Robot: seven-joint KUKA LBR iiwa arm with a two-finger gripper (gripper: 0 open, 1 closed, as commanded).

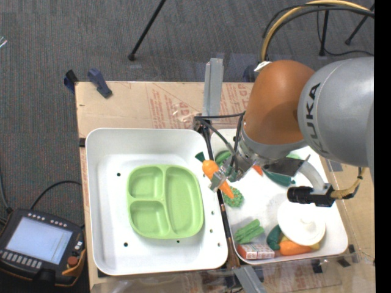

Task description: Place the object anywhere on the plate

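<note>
A light green plate (165, 201) with three compartments lies in the middle of the left white bin (104, 157). My gripper (223, 177) hangs over the wall between the two bins, just right of the plate's upper right corner. An orange toy carrot (211, 168) with a green leafy end (235, 198) sits slantwise between the fingers, and the gripper looks shut on it. The carrot's orange tip pokes out toward the left bin. The grey arm and its orange-brown wrist (278, 112) cover the back of the right bin.
The right bin (339, 240) holds a white round lid (301, 224), a green pod (248, 231), an orange piece (294, 248), a red and white box (256, 251) and a teal item (282, 177). A teach pendant (40, 242) lies on the floor at lower left.
</note>
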